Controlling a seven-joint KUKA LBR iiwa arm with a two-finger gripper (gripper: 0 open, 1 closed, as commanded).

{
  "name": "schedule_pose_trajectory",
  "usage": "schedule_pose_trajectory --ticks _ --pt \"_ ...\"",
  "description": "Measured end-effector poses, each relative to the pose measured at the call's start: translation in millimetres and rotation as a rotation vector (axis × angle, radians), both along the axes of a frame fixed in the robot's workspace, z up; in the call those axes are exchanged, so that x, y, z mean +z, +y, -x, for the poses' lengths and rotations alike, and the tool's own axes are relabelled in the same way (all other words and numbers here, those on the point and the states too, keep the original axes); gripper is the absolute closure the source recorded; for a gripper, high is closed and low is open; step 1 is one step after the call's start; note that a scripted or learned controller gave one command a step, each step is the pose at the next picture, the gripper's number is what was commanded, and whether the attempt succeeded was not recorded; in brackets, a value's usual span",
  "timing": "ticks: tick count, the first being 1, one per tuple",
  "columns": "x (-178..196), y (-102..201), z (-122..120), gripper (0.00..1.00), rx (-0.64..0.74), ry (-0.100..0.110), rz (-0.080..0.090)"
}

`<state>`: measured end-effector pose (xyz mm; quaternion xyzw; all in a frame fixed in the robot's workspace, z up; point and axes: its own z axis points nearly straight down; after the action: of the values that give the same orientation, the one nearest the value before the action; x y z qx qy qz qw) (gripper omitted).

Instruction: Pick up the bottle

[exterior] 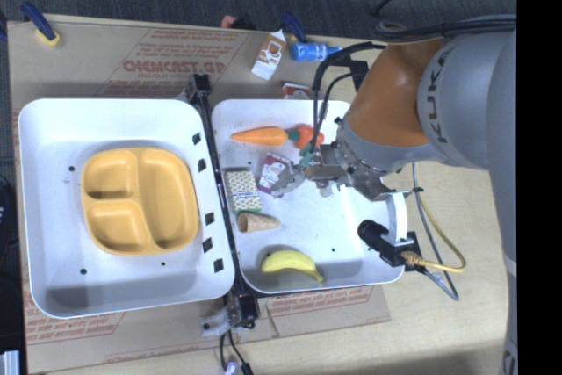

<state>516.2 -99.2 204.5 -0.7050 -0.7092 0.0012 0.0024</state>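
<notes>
A grey arm (439, 92) with an orange band reaches in from the right over the right-hand white bin (369, 268). Its gripper (309, 171) hangs low near the middle of that bin, just beside a small purple-and-white packet (274, 174) — whether the tool is clenched or released, I cannot tell, and nothing can be seen held in it.

In the same bin lie a carrot (261, 136) along the far side, a patterned wafer block (241, 185) by the left wall, an ice-cream cone (257, 222) nearer, and a banana (290, 263) at the near edge.

The blue bottle (308, 52) lies on its side outside both bins, on the cardboard beyond the far rim, next to a small carton (269, 55).

The left bin (44, 189) holds a yellow divided plate (139, 198).
</notes>
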Motion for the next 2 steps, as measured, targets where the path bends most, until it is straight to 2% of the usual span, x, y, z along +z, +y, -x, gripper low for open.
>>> schedule_pose_trajectory --ticks 1,2 --pt "10 0 0 1.00 0.005 0.002 0.000" --pt "41 -42 39 1.00 -0.139 -0.003 0.003"
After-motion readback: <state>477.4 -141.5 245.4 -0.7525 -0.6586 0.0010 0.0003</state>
